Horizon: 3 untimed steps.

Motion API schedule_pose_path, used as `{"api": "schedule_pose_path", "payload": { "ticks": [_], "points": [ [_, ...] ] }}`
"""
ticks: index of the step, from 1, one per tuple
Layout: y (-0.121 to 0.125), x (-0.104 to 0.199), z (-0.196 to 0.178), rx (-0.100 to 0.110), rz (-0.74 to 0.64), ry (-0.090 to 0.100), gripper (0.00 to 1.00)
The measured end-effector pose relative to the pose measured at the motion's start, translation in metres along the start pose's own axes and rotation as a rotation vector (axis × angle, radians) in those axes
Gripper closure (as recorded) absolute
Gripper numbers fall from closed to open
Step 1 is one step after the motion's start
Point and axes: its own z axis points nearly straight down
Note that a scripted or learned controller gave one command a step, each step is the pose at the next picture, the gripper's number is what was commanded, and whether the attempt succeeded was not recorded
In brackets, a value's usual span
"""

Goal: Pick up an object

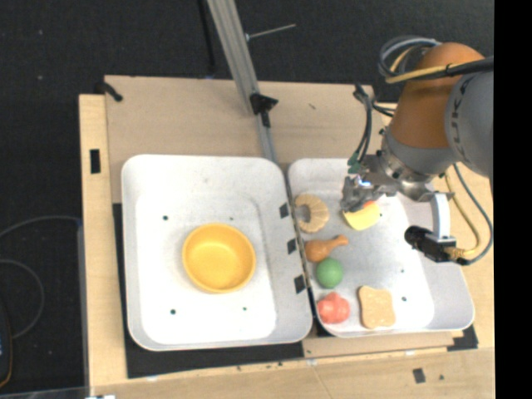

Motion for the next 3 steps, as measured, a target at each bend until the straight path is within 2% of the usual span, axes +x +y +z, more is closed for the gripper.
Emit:
{"api": "schedule_pose_path", "payload": {
  "ticks": [1,3],
  "points": [
    [0.019,0.056,0.003,-0.002,-0.002,0.001,1.00],
    [0.052,0.176,-0.018,-0.003,-0.003,0.002,1.00]
  ]
}}
